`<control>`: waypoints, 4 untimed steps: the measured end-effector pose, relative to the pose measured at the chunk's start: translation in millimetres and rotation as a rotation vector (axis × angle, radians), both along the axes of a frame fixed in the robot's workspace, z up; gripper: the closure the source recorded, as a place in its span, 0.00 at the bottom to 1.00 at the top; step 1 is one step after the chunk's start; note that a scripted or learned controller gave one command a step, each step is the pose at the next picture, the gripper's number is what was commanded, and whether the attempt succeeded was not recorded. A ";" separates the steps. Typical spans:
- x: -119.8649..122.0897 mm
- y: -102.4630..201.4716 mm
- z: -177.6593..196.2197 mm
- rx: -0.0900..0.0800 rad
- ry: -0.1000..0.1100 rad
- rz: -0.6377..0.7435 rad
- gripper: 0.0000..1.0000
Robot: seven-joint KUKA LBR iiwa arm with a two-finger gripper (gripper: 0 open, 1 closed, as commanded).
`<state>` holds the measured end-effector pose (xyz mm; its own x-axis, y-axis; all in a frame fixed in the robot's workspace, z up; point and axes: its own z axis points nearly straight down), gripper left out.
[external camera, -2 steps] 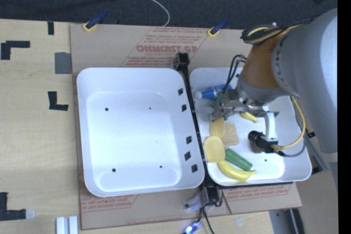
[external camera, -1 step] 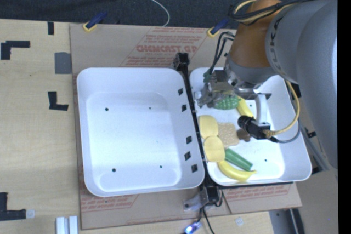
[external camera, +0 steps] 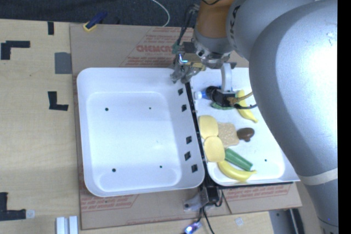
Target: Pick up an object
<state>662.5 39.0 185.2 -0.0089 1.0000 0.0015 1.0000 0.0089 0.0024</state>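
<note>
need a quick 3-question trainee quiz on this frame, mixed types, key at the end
1. True or false: the green piece lies in the right bin.
2. The gripper hangs: A) over the far end of the shared wall between the bins; B) over the green piece; C) over the right bin's near rim.
3. How many round yellow pieces lie beside the shared wall?
Key: 1 true; 2 A; 3 two.

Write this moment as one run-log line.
gripper: far end of divider between bins | grasp: none visible | right bin: banana, green stick, brown lump | pick: not yet done
</note>
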 end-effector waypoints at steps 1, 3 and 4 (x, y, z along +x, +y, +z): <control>-68.5 40.6 36.5 0.000 0.006 -0.003 1.00; -178.7 48.6 107.4 -0.004 0.007 -0.010 1.00; -178.6 68.1 131.5 -0.002 0.004 -0.005 1.00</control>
<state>483.9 107.1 316.6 -0.0039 1.0000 -0.0003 1.0000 0.0039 -0.0019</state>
